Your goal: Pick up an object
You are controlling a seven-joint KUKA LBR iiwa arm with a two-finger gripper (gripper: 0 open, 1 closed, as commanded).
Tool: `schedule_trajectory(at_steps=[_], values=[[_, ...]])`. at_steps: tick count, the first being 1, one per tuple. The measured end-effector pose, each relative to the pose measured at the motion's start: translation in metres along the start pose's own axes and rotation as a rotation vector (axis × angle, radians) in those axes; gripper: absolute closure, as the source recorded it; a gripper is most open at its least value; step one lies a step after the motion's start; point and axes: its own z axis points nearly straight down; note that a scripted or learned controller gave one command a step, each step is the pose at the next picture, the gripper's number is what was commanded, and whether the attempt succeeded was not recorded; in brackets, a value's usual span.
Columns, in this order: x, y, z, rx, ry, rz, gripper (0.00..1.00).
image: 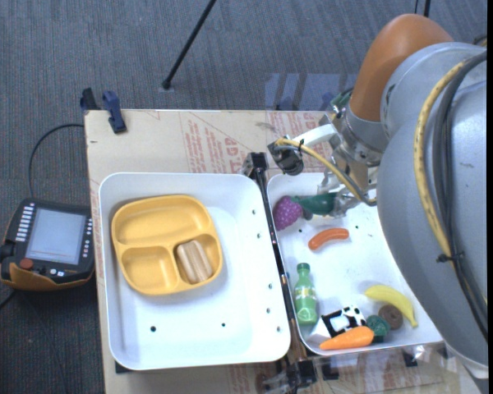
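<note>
1. The big grey arm (444, 179) reaches in over the right bin (357, 261).
2. The left bin (189, 327) holds a yellow plate (148, 236), far from the gripper (345, 197).
3. The gripper sits at the bin's far end. I cannot tell what it is doing.
4. The purple grapes (287, 212) lie just beside it.
5. The little sausage (328, 238) lies just below it.
</note>
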Motion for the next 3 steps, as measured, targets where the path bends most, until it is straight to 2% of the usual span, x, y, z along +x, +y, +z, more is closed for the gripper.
schedule_trajectory(at_steps=[2,3], values=[[-0.001,0.006,-0.018,0.007,-0.005,0.019,1.00],[0.003,0.008,0.010,-0.001,0.000,0.010,1.00]])
